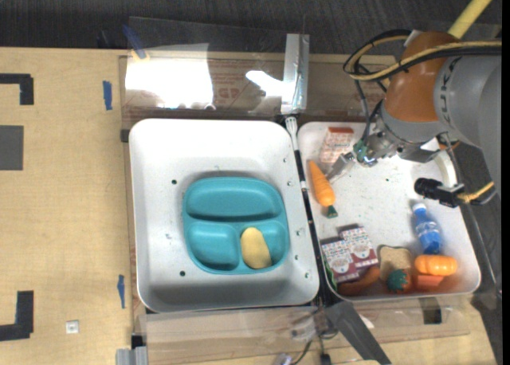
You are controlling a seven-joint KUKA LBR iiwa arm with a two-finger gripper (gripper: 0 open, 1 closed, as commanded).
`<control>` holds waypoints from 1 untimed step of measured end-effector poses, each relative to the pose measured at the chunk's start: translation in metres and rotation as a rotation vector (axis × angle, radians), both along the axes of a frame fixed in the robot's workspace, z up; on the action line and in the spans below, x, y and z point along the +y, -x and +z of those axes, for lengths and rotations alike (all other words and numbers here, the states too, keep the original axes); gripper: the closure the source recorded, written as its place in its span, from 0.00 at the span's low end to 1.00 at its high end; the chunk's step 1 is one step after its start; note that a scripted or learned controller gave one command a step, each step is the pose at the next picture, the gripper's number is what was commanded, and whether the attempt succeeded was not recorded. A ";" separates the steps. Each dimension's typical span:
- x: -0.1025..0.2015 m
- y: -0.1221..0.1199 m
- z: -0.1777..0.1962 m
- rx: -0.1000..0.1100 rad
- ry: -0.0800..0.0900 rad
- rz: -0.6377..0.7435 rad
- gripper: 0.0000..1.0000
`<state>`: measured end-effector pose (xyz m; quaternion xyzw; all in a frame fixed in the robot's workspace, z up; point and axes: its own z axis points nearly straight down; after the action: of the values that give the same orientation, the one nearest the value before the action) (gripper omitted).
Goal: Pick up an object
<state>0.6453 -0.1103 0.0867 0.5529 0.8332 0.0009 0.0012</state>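
The grey arm reaches in from the right, its gripper low over the back of the right bin, just beside a small printed packet. Its fingers cannot be made out, so whether they are spread or closed I cannot tell. A toy carrot lies just in front of the gripper, near the bin's left wall. Along the front edge sit 2 small cartons, a slice of toy bread and an orange toy (shape unclear). A blue bottle lies by the right wall. The left bin holds a teal divided tray with a yellow potato-like toy in 1 compartment.
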 end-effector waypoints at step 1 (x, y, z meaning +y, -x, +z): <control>0.031 0.042 0.103 -0.007 -0.001 -0.194 0.00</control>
<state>0.6035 -0.0794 0.1894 0.6310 0.7758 0.0031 0.0041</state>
